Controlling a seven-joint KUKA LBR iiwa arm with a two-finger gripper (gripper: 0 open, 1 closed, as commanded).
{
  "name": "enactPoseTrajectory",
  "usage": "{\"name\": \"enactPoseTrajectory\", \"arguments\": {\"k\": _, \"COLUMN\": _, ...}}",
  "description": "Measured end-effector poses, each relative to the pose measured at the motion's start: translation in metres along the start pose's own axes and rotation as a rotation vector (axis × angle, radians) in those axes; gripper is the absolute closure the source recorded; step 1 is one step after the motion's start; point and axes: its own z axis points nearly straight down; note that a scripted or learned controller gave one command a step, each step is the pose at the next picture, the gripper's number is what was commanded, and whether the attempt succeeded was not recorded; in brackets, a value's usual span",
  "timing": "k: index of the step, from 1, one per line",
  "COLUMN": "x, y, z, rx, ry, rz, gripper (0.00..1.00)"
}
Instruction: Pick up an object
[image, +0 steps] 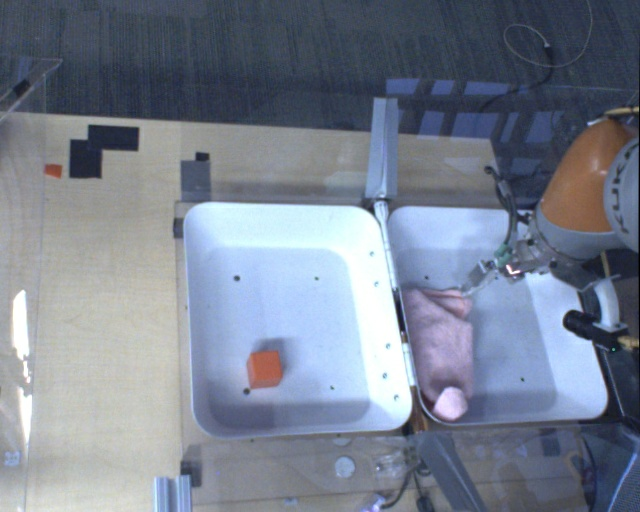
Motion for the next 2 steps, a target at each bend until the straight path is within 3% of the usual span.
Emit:
{"name": "enactPoseTrajectory", "arguments": {"k": 1, "x": 0.049, "y": -0.006, "z": 0.022, "rx": -0.009, "ry": -0.003, "rz": -0.103, "gripper": 0.0}}
{"name": "enactPoseTrajectory", "arguments": {"k": 2, "x": 0.076, "y": -0.013, "z": 0.021, "rx": -0.012, "ry": -0.006, "rz": -0.173, "gripper": 0.0}}
